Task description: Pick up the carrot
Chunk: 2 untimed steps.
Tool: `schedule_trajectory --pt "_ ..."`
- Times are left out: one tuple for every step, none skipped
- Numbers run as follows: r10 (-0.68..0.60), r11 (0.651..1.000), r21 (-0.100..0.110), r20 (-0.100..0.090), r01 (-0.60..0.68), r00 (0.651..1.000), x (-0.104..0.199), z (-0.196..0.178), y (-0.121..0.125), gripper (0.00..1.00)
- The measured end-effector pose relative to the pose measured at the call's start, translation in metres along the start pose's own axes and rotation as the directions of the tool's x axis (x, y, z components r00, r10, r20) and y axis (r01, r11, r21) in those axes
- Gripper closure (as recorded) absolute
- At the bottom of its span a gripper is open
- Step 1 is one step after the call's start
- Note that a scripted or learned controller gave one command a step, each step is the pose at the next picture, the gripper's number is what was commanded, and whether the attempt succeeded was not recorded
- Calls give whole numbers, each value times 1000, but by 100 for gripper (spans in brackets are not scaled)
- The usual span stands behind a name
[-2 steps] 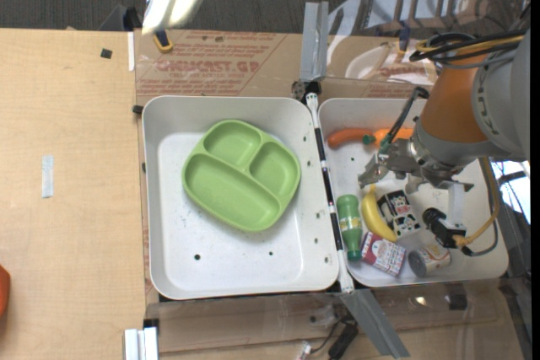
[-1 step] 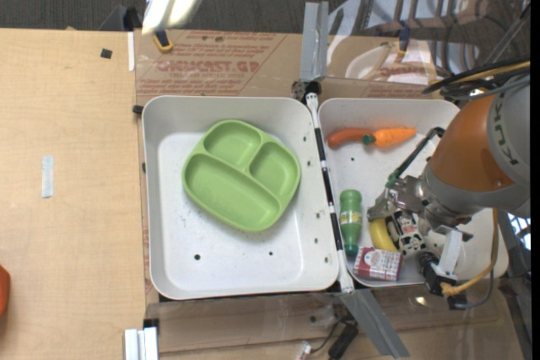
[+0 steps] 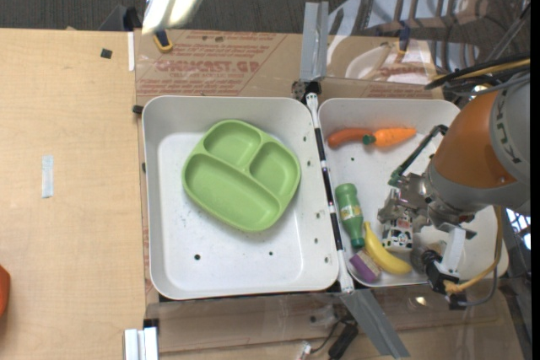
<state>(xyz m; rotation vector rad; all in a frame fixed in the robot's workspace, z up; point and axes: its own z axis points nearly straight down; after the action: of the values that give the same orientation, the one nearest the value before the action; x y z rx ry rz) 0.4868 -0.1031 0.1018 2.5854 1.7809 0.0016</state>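
Observation:
The carrot (image 3: 393,136) is orange and lies flat near the far wall of the right bin (image 3: 333,115), with a small green tip at its left end. A red-orange vegetable (image 3: 345,137) lies end to end with it on the left. My gripper (image 3: 402,219) hangs over the middle of the right bin, clearly nearer the front than the carrot and apart from it. It is just above and right of a banana (image 3: 385,253). The orange wrist band (image 3: 472,152) covers the bin's right side.
A green bottle (image 3: 348,213) lies by the right bin's left wall, with a purple item (image 3: 364,268) at the front corner. A green divided plate (image 3: 242,174) sits in the left bin (image 3: 160,206). Cardboard (image 3: 219,63) lies behind the bins.

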Motion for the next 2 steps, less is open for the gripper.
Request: schedule_trajectory --pt "0 1000 -1 0 0 1000 0 0 0 0" --pt "4 1000 3 1 -4 1000 -1 -8 0 100"
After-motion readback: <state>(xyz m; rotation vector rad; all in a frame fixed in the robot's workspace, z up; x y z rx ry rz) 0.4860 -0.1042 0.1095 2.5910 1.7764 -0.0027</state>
